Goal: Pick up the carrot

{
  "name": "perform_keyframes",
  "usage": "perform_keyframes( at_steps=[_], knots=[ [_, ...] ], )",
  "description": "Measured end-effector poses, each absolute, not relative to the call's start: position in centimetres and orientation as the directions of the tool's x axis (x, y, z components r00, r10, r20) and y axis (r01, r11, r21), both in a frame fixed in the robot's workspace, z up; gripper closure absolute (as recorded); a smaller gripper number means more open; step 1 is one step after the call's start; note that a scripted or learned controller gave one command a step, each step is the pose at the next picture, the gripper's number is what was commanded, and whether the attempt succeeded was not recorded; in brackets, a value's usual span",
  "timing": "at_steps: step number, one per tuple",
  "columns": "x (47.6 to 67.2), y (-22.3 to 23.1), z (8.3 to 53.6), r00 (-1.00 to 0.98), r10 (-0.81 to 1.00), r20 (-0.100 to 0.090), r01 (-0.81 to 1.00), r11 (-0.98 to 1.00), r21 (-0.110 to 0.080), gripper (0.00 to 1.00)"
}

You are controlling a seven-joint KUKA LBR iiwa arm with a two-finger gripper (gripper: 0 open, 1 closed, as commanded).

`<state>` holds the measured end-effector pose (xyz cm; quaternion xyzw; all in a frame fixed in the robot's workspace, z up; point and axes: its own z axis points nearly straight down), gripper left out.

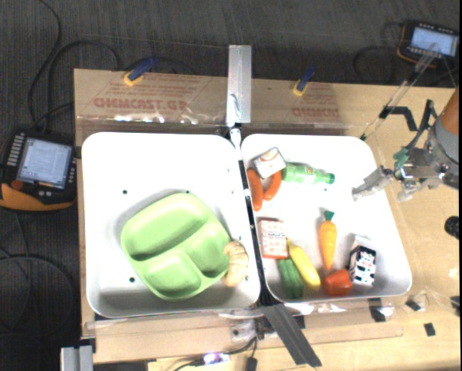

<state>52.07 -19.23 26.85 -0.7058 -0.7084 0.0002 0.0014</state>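
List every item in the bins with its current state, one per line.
carrot: lying in right bin, untouched
green bottle: on its side
green divided plate: flat in left bin, tilted
banana: lying beside green vegetable
gripper: over right bin's right rim, holding nothing

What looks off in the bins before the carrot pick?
A pale croissant-like piece sits wedged between the green tray and the left bin wall. The carrot lies free in the right bin. Gripper sits at that bin's right rim.
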Motion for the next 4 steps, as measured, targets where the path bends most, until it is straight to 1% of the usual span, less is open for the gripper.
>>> perform_keyframes(
  at_steps=[1,2,3,4],
  knots=[
    [52.8,-18.1,19.0,-0.205,0.979,0.001,0.979,0.205,-0.002,0.00],
    [52.8,-16.1,9.2,-0.399,0.917,-0.002,0.917,0.399,0.003,0.00],
    [53.0,-15.9,10.2,-0.400,0.917,-0.001,0.917,0.400,0.009,1.00],
    [50.8,-9.9,21.2,-0.611,0.792,0.002,0.792,0.611,0.001,1.00]
  ],
)
